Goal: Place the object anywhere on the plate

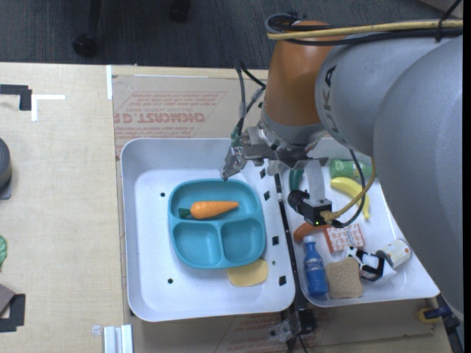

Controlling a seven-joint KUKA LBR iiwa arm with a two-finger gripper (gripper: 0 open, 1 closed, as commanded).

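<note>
My arm point(397, 109) reaches in from the right, grey w/ orange band point(298, 72) above the wrist, bent down over the bins. My gripper point(246, 164) hangs just above the far right corner of the blue plate point(218, 234), fingers pointing down toward the plate's far edge, apart from it.

Bare floor is showing along the left bin point(143, 271) around the blue plate point(218, 223). The carrot point(214, 209) is occupying its top compartment; a yellow piece point(248, 273) is crowding its lower edge, possibly touching. Clutter is packing the right bin point(412, 289), the arm point(353, 87) overhanging it.
</note>
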